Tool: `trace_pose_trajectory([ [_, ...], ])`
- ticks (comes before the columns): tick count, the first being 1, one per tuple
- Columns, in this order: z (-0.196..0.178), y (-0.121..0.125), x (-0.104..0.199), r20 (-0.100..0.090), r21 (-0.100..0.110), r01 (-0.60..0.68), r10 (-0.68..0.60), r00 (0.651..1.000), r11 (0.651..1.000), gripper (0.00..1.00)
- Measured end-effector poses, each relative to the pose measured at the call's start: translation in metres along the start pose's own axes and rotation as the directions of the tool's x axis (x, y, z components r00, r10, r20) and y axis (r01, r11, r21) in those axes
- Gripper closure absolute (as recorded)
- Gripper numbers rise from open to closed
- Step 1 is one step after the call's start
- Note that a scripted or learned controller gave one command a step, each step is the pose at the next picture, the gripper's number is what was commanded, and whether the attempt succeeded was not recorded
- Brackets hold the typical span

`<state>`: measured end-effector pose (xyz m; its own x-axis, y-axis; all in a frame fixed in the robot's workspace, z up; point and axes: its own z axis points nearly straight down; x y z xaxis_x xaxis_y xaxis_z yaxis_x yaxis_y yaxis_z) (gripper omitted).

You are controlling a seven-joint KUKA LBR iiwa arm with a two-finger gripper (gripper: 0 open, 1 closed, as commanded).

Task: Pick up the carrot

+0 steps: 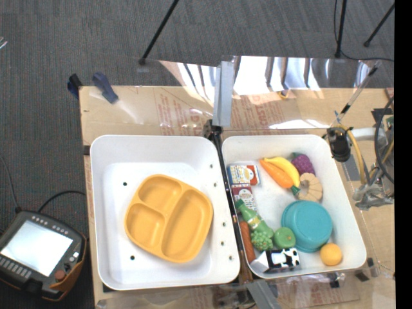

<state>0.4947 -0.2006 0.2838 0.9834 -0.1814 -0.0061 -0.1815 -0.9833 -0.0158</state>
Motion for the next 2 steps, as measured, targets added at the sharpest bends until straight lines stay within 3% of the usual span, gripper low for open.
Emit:
trace_pose_trajectory([
  [1,-0.097,0.002,0.022,-0.010,-0.010,-0.011,0.011,1.000,1.000,1.00],
  [2,-0.005,0.010,-0.005,0.002,-0.004,-0.017,0.017,1.000,1.000,1.00],
])
